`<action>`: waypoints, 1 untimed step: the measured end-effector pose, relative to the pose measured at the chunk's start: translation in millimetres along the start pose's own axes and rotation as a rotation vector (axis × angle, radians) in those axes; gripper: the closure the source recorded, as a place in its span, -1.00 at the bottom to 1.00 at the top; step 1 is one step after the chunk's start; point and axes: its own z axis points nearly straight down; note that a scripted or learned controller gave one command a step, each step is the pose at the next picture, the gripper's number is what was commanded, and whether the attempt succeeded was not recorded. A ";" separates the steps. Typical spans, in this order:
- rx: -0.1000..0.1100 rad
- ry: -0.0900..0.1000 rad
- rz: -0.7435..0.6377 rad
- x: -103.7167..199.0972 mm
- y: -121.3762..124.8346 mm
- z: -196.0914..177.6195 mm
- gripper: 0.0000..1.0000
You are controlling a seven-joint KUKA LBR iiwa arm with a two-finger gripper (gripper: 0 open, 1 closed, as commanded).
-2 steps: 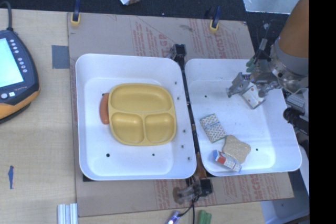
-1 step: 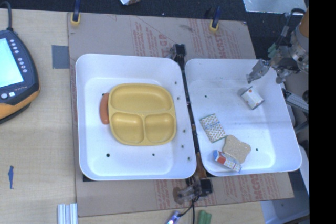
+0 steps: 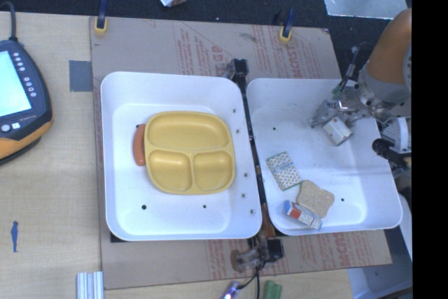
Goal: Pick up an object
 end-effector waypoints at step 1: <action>-0.002 -0.002 -0.001 -1.2 1.0 -12.0 1.00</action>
